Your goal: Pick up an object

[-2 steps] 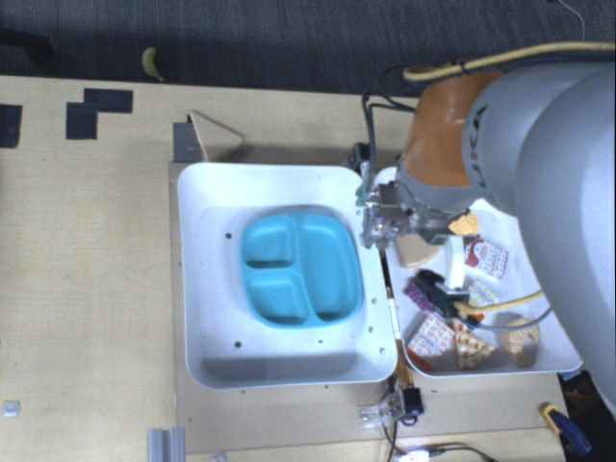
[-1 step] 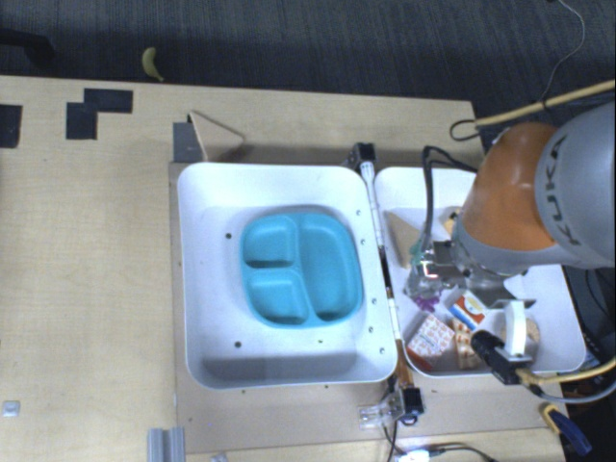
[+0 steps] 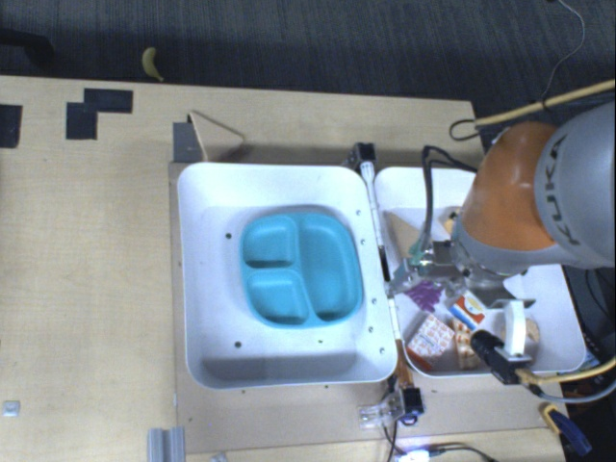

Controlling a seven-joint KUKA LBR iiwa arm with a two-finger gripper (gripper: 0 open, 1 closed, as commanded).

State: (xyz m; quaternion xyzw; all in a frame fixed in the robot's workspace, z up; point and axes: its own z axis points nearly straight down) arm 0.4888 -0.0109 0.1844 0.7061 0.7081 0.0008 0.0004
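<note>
The arm's orange band (image 3: 510, 195) hangs over the right bin (image 3: 404, 195). Below it my gripper (image 3: 428, 272) is low over the bin's left half. A purple object (image 3: 423, 295) lies right under its tip, touching or nearly so. In front of that lies a small packet with a red and tan pattern (image 3: 430, 336). Beside the packet, a red and white item (image 3: 469, 309) is partly covered by the wrist. I see nothing between the fingers.
The left bin (image 3: 207, 258) holds a blue divided plate (image 3: 300, 268) with three compartments. A thin divider with a black clip (image 3: 364, 154) at its far end runs between the bins. Black tape marks (image 3: 94, 111) and a small yellow item (image 3: 152, 63) lie beyond the bins.
</note>
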